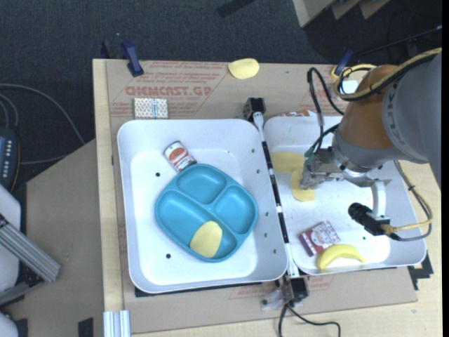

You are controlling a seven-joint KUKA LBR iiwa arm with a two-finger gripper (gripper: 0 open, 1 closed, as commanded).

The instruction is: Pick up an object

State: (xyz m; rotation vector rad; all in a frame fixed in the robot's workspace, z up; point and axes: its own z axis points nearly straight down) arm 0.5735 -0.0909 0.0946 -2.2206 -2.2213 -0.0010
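Left bin [133, 209] has your blue divided plate [205, 211], with a small can [179, 156] beside it. Over in the right bin [403, 255] the gripper [306, 181] sits low on a pale yellow piece [304, 194]; honestly can't tell whether it's got hold. Looks like the grab step, so you'd want closure confirmed before lifting.

Divided plate [203, 206] in left bin [140, 188]; banana [339, 257] in right bin [400, 255]

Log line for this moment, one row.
arm: over right bin | gripper: low at yellow pieces | grasp: unconfirmed | left bin: blue tray untouched
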